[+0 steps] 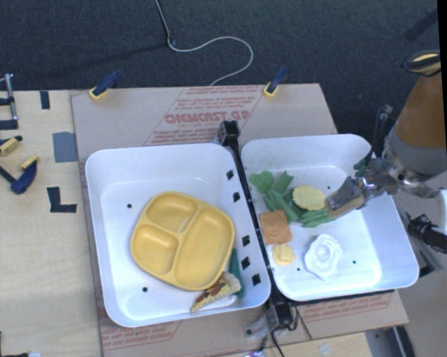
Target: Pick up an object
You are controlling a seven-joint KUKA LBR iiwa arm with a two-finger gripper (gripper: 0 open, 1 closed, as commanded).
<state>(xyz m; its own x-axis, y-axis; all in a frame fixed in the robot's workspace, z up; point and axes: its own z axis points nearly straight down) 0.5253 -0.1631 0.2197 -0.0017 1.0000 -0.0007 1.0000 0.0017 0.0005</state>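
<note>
A: Describe the work surface.

B: A light wood bench (32, 286) carries a brown cardboard sheet (204, 118) held by yellow-and-blue clamps (105, 84). Two shallow white bins sit side by side on it, the left bin (112, 220) and the right bin (367, 271), touching along a black divider. Beyond the bench lies dark carpet (68, 32) with a thin white cable (210, 45) looped across it.

A: Contents?

B: Left bin: a yellow compartment tray (183, 239) and a pizza-slice toy (215, 292) at its lower edge. Right bin: a green leafy toy (282, 196), a yellow round piece (309, 198), an orange-brown block (275, 227), a small yellow piece (283, 254) and a white crumpled object (323, 255).

A: Orientation of the green leafy toy?

B: Long axis runs from upper left to lower right, along the bin's left half, with the yellow round piece resting against it.

A: Gripper state?

B: The gripper (345, 198) sits low in the right bin, just beside the yellow round piece. Whether it is parted or closed cannot be determined.
</note>
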